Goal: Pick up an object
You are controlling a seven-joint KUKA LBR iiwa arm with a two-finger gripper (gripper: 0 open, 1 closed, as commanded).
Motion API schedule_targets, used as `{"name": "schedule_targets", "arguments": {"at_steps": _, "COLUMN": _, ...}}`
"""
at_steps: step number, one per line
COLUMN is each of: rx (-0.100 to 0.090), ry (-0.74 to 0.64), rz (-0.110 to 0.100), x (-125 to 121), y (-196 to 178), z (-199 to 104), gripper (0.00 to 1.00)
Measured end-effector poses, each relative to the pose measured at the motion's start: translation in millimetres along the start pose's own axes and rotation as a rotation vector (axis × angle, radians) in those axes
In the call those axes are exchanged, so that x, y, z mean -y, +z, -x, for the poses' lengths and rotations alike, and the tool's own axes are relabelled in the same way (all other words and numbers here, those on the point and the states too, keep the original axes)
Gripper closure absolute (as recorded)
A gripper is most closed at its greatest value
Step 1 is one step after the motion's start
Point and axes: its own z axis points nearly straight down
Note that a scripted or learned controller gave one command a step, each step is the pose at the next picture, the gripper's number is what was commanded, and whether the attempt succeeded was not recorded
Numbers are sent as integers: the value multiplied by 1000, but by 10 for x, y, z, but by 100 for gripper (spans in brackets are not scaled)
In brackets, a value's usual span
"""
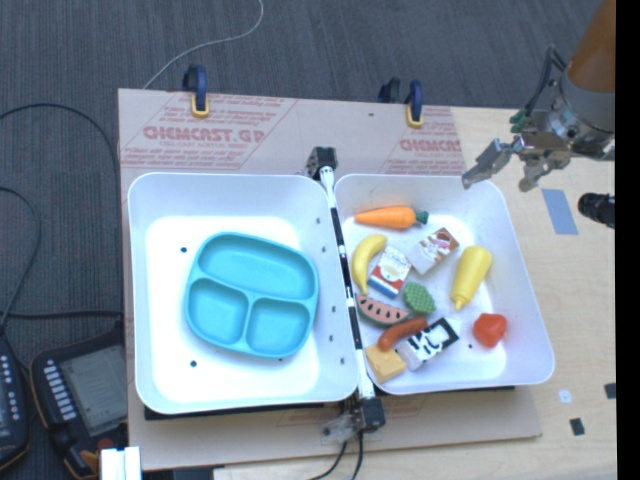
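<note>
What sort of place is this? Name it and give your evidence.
Probably a robot lab test bench: two white bins clamped to a board on carpet, toy food such as a carrot for picking, and an open gripper above them.

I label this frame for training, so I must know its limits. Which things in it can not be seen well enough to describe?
- Arm: cut off by the top right edge of the camera view.
- Small carton and black-and-white pack: print too small to read.
- Wedge: partly under the sausage.
- Tablet: screen too dim.
</note>
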Motion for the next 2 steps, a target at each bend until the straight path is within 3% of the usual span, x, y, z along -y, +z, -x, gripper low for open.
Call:
{"name": "schedule_targets", "arguments": {"at_steps": 1, "rx": -1, "ry": 0, "rz": -2, "x": 223, "y": 1320, "z": -121, "gripper": 0}}
{"name": "schedule_targets", "arguments": {"at_steps": 2, "rx": 3, "ry": 2, "rz": 12, "x": 328, "y": 1850, "z": -440, "gripper": 0}}
